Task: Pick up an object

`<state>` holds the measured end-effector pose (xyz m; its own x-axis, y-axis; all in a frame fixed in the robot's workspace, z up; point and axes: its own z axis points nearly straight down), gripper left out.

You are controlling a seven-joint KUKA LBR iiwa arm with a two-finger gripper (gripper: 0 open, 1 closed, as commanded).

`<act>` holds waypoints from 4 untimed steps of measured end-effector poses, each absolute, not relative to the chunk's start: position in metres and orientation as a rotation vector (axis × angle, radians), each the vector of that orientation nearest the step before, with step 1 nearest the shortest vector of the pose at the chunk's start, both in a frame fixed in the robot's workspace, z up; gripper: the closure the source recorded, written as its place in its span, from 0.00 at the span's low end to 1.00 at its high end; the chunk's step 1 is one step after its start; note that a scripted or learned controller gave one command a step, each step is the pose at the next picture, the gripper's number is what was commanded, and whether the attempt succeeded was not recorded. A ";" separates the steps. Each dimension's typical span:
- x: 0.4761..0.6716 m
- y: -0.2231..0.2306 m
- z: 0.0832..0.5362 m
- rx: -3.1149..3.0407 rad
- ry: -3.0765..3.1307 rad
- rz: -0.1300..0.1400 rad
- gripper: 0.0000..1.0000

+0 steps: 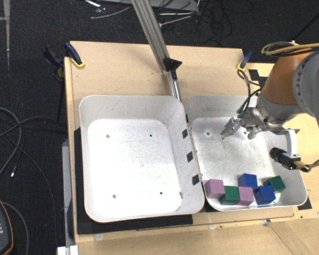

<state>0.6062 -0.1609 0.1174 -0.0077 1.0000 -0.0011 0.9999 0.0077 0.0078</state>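
Presently, item: hand (pixel 238 127), over the upper part of the right bin (pixel 212 116), above bare bin floor. The fingers (pixel 228 130) look parted with nothing between them, so it carries nothing.

Item: cluster of small blocks in the right bin's near corner, toward the viewer from the hand and well apart from it. Contents: pink block (pixel 215 187), green block (pixel 231 194), second pink block (pixel 246 195), blue block (pixel 248 180), second blue block (pixel 265 194), dark green block (pixel 277 183). Several touch or nearly touch.

Item: left bin (pixel 95 110), on the counter (pixel 122 68).

Judgement: the coming move turns on travel down-frame toward the cluster; the first blue block lies nearest the hand. None of the blocks has a marked long axis.
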 end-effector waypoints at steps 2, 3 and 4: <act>0.596 -0.123 0.107 2.219 2.227 -0.003 0.00; 0.596 -0.124 0.120 2.215 2.226 0.001 1.00; 0.596 -0.124 0.119 2.215 2.226 0.000 0.00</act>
